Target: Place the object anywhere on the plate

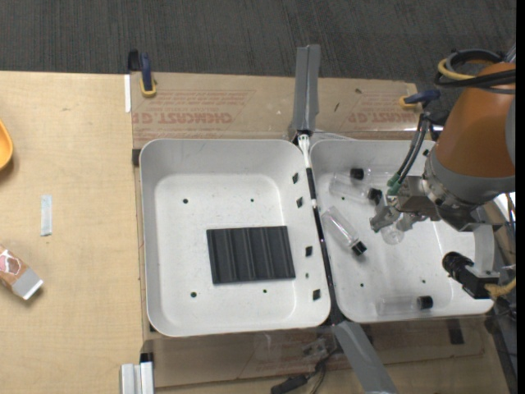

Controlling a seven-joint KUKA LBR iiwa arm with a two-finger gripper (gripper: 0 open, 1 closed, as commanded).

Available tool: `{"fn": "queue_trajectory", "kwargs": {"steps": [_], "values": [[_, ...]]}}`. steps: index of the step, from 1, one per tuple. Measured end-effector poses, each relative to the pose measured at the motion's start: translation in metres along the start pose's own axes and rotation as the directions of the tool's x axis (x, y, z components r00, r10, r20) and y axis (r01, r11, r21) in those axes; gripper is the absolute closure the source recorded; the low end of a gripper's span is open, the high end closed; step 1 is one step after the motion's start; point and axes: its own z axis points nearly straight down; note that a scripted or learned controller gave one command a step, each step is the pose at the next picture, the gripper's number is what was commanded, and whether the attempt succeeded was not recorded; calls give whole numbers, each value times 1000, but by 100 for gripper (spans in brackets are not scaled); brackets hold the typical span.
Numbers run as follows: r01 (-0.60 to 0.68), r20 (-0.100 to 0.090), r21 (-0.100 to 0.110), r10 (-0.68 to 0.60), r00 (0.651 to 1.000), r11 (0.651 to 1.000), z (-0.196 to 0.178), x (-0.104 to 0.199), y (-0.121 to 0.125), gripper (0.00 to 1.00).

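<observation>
So on the far left edge there's a sliver of something orange (4, 148) on the desk (74, 318), then a small grey strip (46, 215) lying flat, and nearer to us a little packet (18, 274) with a reddish-brown end and a grey end. Moving right you get the left bin (164, 314), and sitting flat in the middle of it is the plate (250, 254), a dark ribbed rectangle with nothing on it. Behind both bins there's a sheet of cardboard (205, 109) with red print, clamped down at its left corner. Next over is the right bin (361, 306), and that's where the clear plastic stuff is scattered: one clear tube with a black cap (344, 233) lying at a slant near the bin's left wall, another clear tube with a black cap (351, 173) toward the far side, and a third black-capped piece (408, 304) by the near wall. The jaws (392, 220) hang low over the middle of this bin, right on top of a clear roundish object (394, 235), but honestly I can't tell whether they're spread or closed, or gripping anything. The arm (480, 130) comes in from the right.
</observation>
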Motion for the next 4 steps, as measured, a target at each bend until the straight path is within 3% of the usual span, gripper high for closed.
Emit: {"fn": "queue_trajectory", "kwargs": {"steps": [1, 2, 3, 4], "values": [[-123, 2, 1, 123, 992, 992, -54, 66, -21, 100], [-202, 3, 2, 202, 979, 979, -42, 145, -25, 100], [-198, 4, 2, 198, 980, 980, -34, 210, -28, 100], [-198, 4, 2, 198, 980, 980, -34, 210, -28, 0]]}}
